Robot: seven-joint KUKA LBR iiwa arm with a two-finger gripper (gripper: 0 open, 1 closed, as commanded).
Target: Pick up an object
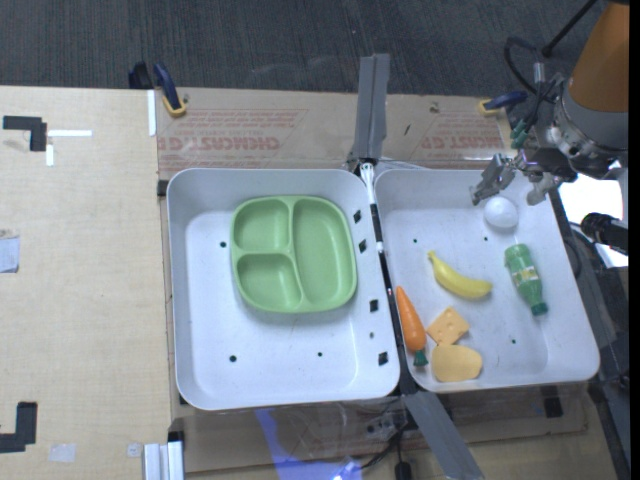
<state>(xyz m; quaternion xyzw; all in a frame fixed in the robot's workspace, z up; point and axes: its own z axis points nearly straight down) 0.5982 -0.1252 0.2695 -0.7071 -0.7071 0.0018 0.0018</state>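
Observation:
My gripper (514,188) hangs over the far right corner of the right bin (566,368), its two fingers spread open. Just below the fingertips a white ball (500,213) rests on the bin floor, not gripped. Also in this bin are a yellow banana (460,278) near the middle, a green bottle (524,276) lying to its right, an orange carrot (410,320) along the left wall, a cheese wedge (447,325) and a yellow flat piece (457,363) near the front.
The left bin (200,358) holds a green divided plate (294,253). A grey divider bar (372,108) runs back from between the bins. Cardboard (260,128) lies behind them, and cables (530,68) trail beside the arm at the right.

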